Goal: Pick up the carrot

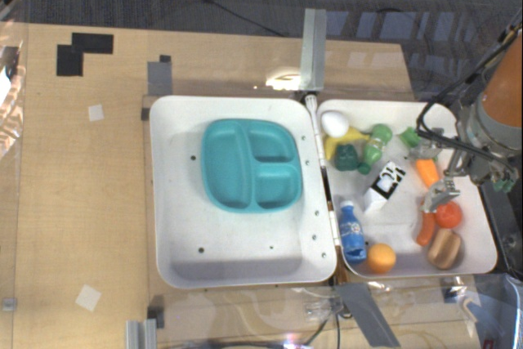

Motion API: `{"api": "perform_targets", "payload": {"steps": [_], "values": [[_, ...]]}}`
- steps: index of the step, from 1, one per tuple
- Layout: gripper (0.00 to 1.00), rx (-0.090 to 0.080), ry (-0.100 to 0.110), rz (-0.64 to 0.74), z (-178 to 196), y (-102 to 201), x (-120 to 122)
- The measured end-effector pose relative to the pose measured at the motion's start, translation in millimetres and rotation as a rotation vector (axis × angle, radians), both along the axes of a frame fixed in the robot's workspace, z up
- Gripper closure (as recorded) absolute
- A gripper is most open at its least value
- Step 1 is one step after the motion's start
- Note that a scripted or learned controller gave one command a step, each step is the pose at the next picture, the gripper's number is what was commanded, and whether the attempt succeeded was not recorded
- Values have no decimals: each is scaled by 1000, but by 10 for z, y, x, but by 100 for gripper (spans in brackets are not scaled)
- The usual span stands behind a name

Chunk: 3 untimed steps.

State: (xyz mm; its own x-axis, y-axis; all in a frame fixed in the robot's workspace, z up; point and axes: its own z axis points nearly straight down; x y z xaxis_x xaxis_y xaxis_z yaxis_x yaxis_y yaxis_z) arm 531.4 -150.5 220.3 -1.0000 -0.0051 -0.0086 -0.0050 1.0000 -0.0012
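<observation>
Hand [442, 194] hangs low in the right bin [489, 257], just beside the carrot [426, 172]; whether its grip is spread is unclear.

Matt white plastic bins [237, 270], a smooth teal plastic tray [249, 165], and a pale wood-look bench [73, 200]
</observation>
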Motion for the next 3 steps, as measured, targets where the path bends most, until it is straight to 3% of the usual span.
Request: {"api": "perform_targets", "payload": {"steps": [1,2,3], "values": [[0,-1,-4,-44,168,-388,663],[0,4,13,-44,-1015,-500,642],[0,1,-4,-170,-1311,-542,582]]}}
